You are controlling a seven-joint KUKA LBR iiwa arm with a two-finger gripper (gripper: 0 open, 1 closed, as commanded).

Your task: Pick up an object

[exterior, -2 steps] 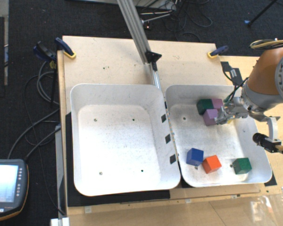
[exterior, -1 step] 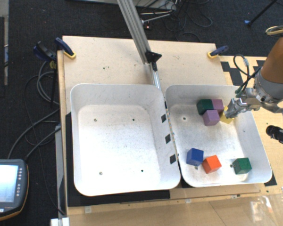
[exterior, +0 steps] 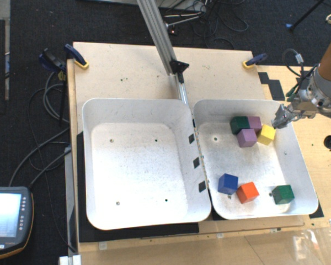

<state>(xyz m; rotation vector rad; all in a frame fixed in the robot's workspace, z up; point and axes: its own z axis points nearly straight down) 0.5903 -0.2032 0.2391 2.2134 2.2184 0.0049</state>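
Now gripper point(exterior: 281, 118), finger state unclear, hovers at yellow cube's point(exterior: 266, 134) two o'clock; centre over it, descend straight, avoid purple cube point(exterior: 246, 137).

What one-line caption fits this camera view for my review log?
Gripper poised at the right bin's far edge beside a yellow cube, with six more cubes scattered in that bin.

Two bins sit side by side. The right bin point(exterior: 298, 164) holds seven blocks: four point(exterior: 249, 130) at the rear, three point(exterior: 247, 192) at the front.
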